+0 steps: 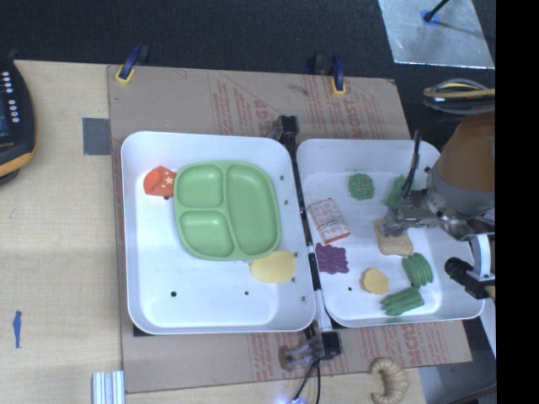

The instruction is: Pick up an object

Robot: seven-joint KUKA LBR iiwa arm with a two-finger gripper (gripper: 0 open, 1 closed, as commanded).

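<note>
One flat tan biscuit-shaped piece (394, 243) lies in the right-hand shallow white bin (455, 313), directly beneath the grey two-finger gripper (397, 222), whose tips sit at its upper edge. Whether the gripper is spread or closed cannot be told, and nothing shows held. A short straight descent looks sufficient; the piece's long axis runs roughly left-right.

Even, fairly bright overhead light falls on the desk (59, 242), with soft, short shadows under the objects. The two white bins (210, 310) look slightly washed out, with mild glare on their floors. The far background is dark. The picture is low in resolution and slightly soft throughout.
</note>
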